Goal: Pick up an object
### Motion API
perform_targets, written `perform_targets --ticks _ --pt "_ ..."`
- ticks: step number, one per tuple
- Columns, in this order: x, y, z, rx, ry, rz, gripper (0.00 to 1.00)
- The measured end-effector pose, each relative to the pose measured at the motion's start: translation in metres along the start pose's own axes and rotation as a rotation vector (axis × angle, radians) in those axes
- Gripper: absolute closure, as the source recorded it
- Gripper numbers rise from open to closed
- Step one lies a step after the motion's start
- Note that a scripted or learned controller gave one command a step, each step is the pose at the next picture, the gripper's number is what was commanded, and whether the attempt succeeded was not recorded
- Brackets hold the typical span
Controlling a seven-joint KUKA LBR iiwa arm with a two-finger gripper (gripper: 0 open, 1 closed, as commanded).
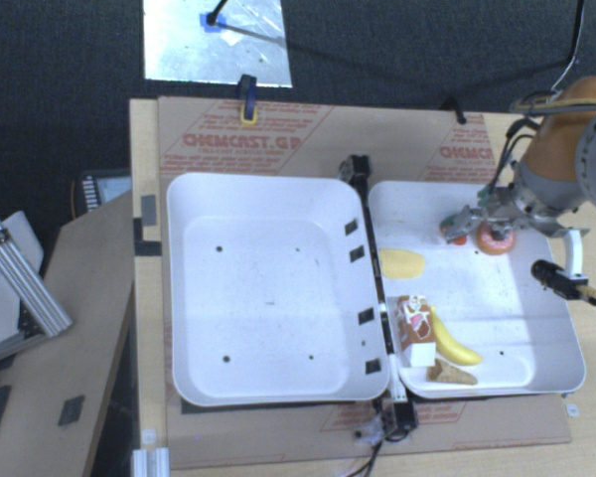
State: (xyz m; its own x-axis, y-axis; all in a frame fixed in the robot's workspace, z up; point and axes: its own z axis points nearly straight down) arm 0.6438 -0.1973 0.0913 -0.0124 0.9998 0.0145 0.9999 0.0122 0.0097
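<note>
My gripper [467, 224] is low in the right bin [546, 366], near its far wall, beside an orange-red round object [496, 240]. Whether my jaws are wide or narrow I cannot tell. A banana [451, 344] lies near the front wall

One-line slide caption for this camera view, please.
Arm's hand low over right bin beside an orange-red round object; banana near front.
</note>
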Motion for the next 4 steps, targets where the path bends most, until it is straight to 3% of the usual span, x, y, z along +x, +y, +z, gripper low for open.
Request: perform_targets --ticks 1,2,3,4 --pt "-0.005 -0.001 -0.010 -0.003 -0.015 -0.001 1.00" --pt "-0.009 0.023 0.002 0.038 -0.005 0.010 1.00" --pt "-0.009 0.026 -0.036 0.006 -0.016 0.011 1.00" --pt "-0.008 0.027 -0.080 0.003 -0.016 0.008 1.00"
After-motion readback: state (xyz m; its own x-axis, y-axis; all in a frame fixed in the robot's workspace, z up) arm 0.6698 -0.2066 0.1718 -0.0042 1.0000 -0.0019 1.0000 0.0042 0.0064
